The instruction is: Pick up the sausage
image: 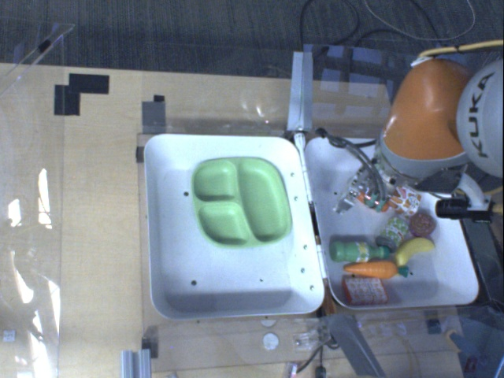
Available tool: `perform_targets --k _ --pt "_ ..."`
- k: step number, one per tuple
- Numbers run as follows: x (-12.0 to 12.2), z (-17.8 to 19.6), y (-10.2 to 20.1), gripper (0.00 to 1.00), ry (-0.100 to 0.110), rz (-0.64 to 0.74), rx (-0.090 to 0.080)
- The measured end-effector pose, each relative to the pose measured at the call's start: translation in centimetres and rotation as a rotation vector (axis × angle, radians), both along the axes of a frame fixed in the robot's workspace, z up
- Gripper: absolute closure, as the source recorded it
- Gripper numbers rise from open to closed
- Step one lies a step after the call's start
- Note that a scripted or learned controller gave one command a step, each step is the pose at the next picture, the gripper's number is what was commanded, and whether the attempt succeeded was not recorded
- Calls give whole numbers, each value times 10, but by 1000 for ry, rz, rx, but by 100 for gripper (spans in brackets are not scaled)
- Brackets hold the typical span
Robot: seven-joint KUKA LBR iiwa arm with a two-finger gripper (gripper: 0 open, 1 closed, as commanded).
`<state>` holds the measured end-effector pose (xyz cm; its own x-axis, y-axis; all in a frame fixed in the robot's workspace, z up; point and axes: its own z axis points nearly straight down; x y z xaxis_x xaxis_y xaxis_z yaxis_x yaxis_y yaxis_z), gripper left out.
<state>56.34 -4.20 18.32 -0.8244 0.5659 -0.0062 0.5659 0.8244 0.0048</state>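
Observation:
A dark reddish-brown rounded piece (423, 224), which looks like the sausage, lies in the right bin (465, 286) near its right wall, just above the banana. My gripper (356, 194) hangs over the upper left part of that bin, left of the sausage and apart from it. The grey arm with its orange band (425, 109) reaches in from the upper right and hides the bin's far corner. I see nothing held in the gripper.
The right bin also holds a colourful pouch (400, 201), a small can (394, 231), a yellow banana (415, 249), a green bottle (358, 250), a carrot (372, 270) and a reddish block (365, 290). The left bin (169, 282) bears a green divided tray (240, 201).

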Motion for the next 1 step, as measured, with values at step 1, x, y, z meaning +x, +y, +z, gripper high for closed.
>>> perform_targets --k 1 --pt "-39 30 31 100 0 -51 1"
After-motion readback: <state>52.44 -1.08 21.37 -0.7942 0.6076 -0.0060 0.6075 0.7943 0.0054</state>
